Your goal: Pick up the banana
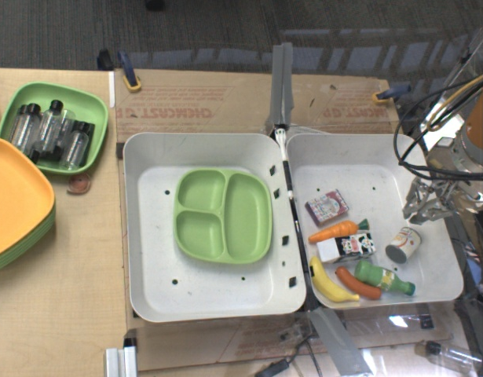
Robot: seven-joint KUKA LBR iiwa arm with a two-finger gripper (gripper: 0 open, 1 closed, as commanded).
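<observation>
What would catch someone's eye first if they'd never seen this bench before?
Probably the green divided plate lying alone in the left bin. Next, the cluster of toy food in the right bin, with the banana at its near left corner beside a carrot and a green bottle. The gripper hovers at that bin's right edge.

Claw (426, 207) finger spread unclear; orange plates (13, 203) cut by left edge.

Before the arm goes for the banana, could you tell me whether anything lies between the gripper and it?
Yes. The gripper is over the right bin's right side, and the banana lies at the bin's front left corner. Between them sit a small can, a green bottle and a red sausage that touches the banana.
</observation>
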